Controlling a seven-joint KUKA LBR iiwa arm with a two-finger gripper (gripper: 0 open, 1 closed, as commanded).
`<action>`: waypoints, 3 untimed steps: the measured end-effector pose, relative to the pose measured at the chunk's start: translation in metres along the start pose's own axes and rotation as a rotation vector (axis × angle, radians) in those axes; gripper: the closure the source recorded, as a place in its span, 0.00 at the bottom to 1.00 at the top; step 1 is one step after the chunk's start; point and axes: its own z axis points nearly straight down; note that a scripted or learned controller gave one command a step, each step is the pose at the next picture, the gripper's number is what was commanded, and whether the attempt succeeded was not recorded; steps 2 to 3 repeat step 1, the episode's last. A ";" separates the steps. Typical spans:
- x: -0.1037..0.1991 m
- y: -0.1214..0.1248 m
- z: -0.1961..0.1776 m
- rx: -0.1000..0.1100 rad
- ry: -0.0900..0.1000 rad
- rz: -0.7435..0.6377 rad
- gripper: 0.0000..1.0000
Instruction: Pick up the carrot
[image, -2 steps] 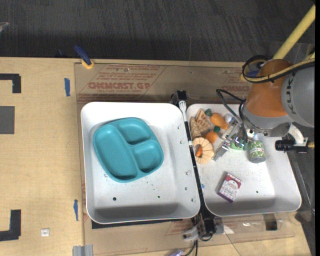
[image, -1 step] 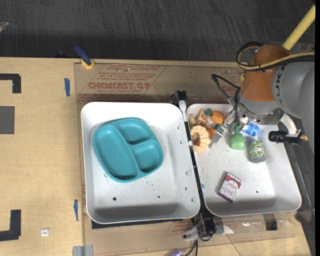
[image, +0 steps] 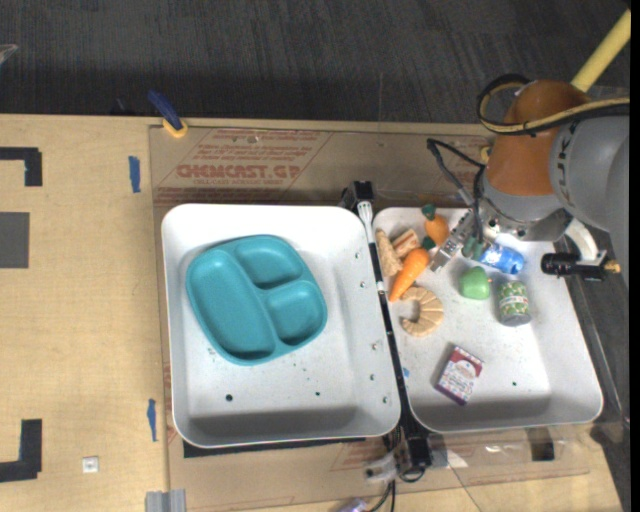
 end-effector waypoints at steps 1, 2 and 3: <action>0.080 0.019 -0.086 -0.006 0.009 0.215 1.00; 0.080 0.019 -0.086 -0.006 0.009 0.215 1.00; 0.080 0.019 -0.086 -0.006 0.009 0.215 1.00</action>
